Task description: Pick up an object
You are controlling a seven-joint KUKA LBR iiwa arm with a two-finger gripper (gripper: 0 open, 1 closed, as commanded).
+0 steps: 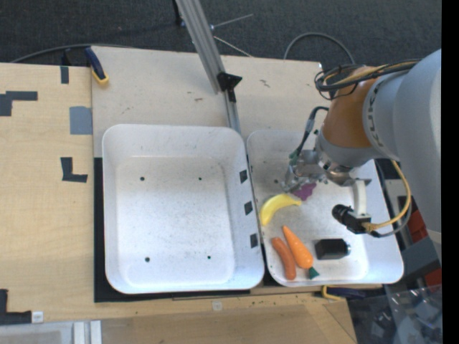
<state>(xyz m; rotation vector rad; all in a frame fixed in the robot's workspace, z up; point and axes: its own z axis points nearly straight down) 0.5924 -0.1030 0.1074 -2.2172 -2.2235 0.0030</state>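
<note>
Gripper (301, 181) of my arm sits low in the right bin (380, 264), touching a purple object (306, 190) just above the banana (278, 206); I cannot tell its grip. Two carrots (290, 253) lie nearby.

Count of things on the surface (165, 92)

Two white bins (176, 206), two carrots (290, 251), one banana (278, 206), one black block (332, 249), one purple item (306, 190).

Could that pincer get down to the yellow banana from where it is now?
Probably yes. The pincer hangs over the right bin, just above and right of the banana. Nothing lies on top of the banana; a purple object sits close beside it, which might get nudged.
</note>
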